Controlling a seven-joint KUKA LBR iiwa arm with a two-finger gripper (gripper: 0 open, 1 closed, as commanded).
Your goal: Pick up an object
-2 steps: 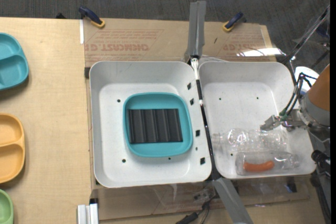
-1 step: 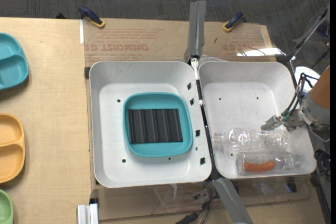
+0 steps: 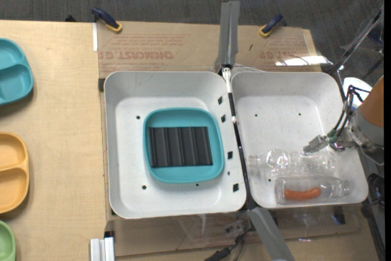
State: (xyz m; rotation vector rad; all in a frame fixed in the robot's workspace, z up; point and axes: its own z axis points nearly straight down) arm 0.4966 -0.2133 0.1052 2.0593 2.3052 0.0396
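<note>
step in hand: the approach – nothing is lifted yet, as judged from how things lie.
gripper (image 3: 317, 145): seen low at the right bin's (image 3: 275, 91) 4 o'clock side, just above a clear plastic bag (image 3: 287, 163); how far the fingers are parted cannot be told, and nothing is seen between them.
task's thing: a clear bottle with an orange piece inside (image 3: 308, 190), lying at the bin's 5 o'clock.
left bin (image 3: 122, 131): a teal tray (image 3: 183, 145) is held at its centre.
next move: a descent onto one item is called for – then a firm closing.
</note>
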